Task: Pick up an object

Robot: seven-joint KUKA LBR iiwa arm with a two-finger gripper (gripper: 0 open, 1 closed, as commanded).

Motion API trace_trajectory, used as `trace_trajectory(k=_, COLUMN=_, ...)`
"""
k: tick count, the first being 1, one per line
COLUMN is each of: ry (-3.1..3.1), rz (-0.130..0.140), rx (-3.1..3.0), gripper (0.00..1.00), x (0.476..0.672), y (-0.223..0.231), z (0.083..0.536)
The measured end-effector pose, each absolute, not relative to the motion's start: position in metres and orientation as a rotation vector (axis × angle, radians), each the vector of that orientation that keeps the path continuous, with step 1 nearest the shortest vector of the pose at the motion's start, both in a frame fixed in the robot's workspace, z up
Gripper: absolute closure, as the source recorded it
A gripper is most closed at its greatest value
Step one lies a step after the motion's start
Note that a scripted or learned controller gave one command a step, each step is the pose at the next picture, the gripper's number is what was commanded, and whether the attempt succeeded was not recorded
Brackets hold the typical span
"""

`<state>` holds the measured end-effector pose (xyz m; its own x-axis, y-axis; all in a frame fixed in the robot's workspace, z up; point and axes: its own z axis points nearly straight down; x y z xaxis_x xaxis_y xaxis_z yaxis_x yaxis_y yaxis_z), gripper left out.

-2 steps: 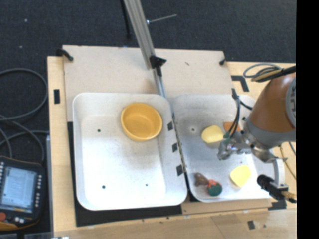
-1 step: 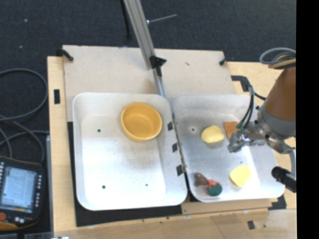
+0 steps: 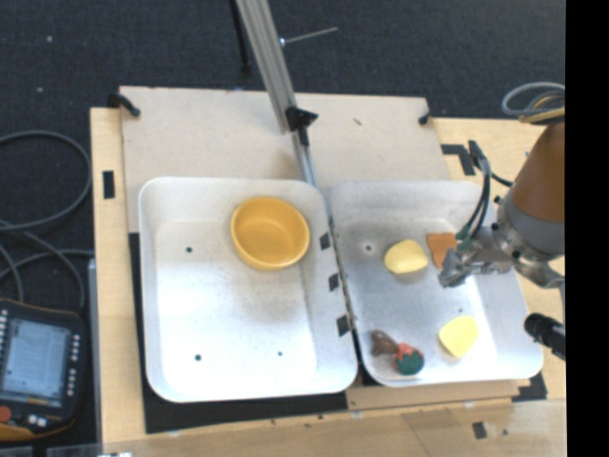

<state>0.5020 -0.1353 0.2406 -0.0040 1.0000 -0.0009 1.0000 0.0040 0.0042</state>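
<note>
Two shallow white bins stood side by side on the bench. In the left bin (image 3: 171, 350) a yellow bowl (image 3: 270, 232) sat upright near the far edge, close to the wall between the two bins.

The right bin (image 3: 381, 208) held the small objects. A pale yellow piece (image 3: 406, 257) lay about in the middle of it. Just to the right of this piece there was an orange-brown block (image 3: 440, 246), partly covered by the tool. Nearer to the front, a second yellow piece (image 3: 459, 336) lay toward the right side. At the near edge, a small brown object (image 3: 383, 343) lay touching a small red and green object (image 3: 409, 360).

The arm came in from the right, with its orange band above the wrist. The gripper (image 3: 455, 268) was over the right bin, just beside the orange-brown block and between the two yellow pieces. Its tip was dark and blurred, so I could not tell how wide it stood, or whether it had anything in it.
</note>
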Motion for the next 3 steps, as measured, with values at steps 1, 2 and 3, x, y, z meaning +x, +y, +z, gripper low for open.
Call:
trace_trajectory(k=1, ry=2.228, rz=0.005, rx=2.212, gripper=1.00, x=0.512, y=-0.092, z=0.245)
trace_trajectory(k=2, ry=2.231, rz=0.003, rx=2.212, gripper=1.00, x=0.516, y=-0.030, z=0.239)
trace_trajectory(k=3, ry=2.230, rz=0.002, rx=2.214, gripper=1.00, x=0.522, y=0.028, z=0.231)
